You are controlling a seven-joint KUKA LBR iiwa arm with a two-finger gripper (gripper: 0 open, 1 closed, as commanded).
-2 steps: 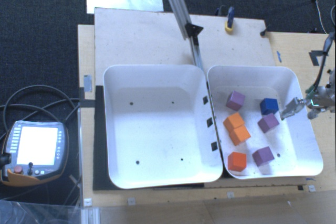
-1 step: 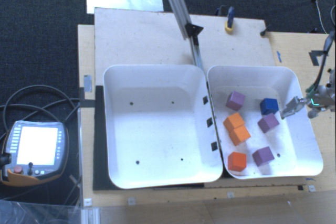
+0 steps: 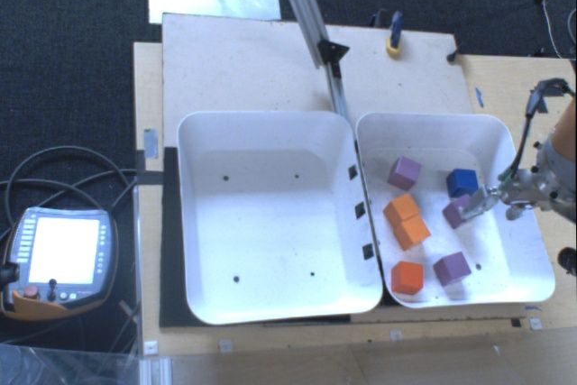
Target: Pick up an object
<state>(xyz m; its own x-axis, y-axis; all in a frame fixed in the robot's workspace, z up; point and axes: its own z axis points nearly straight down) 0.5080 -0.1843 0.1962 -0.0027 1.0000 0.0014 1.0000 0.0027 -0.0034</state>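
A purple block (image 3: 456, 212) lies near the right wall of the right bin (image 3: 518, 279), just below a blue block (image 3: 462, 182). The gripper (image 3: 480, 202) touches its right side; whether the tips are apart or clamped is unclear. Toward the bin's left edge sit another purple block (image 3: 405, 172), two touching orange blocks (image 3: 407, 221), and, by the front edge, an orange block (image 3: 407, 278) and a purple one (image 3: 452, 268). The left bin (image 3: 207, 302) adjoins.

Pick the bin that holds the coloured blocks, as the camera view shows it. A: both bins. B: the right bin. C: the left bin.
B: every block, such as the blue block and the orange blocks, lies in the right bin; the left bin shows bare white floor.
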